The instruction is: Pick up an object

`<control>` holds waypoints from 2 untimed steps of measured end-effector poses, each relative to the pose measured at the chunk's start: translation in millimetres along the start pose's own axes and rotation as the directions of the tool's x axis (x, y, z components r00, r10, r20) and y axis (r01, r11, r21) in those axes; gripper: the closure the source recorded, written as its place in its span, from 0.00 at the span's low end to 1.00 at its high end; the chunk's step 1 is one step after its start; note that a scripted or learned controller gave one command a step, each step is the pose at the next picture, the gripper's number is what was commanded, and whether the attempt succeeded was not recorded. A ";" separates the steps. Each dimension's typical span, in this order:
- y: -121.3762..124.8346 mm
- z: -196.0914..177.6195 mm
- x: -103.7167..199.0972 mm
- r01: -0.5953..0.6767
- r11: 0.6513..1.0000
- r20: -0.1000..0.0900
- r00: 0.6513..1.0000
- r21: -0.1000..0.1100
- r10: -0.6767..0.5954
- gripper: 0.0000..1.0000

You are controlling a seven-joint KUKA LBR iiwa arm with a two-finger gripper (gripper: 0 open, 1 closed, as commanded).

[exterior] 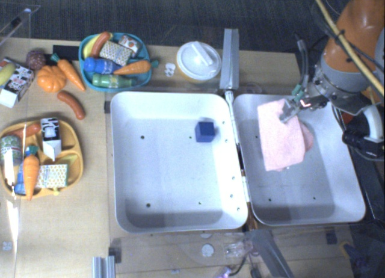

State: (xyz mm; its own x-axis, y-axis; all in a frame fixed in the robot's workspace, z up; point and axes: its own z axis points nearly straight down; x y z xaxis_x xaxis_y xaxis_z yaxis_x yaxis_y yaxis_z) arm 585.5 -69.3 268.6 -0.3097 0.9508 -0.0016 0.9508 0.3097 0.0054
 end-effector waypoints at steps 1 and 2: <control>23.8 25.4 -9.1 -0.070 0.998 0.000 0.998 0.003 0.070 1.00; 41.4 64.9 -32.0 0.039 0.999 0.000 0.999 0.003 -0.039 1.00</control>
State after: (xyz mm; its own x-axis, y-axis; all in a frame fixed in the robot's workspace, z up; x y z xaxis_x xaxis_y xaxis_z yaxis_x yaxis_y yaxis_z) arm 635.1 -86.9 203.9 -0.3465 0.9381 -0.0016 0.9381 0.3465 0.0024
